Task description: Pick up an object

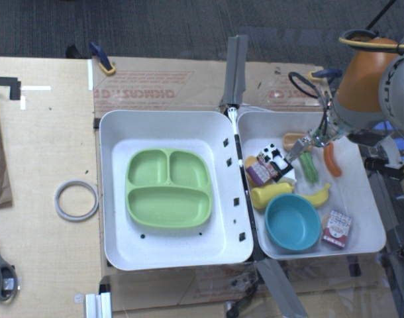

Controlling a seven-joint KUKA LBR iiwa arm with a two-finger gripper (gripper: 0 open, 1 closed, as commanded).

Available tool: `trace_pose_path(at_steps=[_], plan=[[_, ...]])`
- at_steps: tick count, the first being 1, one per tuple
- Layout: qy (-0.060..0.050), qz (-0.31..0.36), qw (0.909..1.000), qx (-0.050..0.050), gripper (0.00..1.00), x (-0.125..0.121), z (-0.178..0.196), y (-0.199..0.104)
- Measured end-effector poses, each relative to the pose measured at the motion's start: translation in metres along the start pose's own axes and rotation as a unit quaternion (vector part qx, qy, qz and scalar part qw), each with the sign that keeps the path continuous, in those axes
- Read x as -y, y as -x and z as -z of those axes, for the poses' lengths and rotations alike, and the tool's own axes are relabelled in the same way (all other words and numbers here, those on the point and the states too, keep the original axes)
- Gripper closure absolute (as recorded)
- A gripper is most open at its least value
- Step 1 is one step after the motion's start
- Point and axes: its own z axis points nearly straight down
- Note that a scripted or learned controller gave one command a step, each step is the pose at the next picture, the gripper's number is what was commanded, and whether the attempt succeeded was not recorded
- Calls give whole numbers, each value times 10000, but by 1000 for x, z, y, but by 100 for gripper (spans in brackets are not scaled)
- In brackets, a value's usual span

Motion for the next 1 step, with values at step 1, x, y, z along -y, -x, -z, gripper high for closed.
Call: trace_pose_path(at_steps=[1], plan=[[-68, -1540, 9880, -55, 0, -26, -10, 4]])
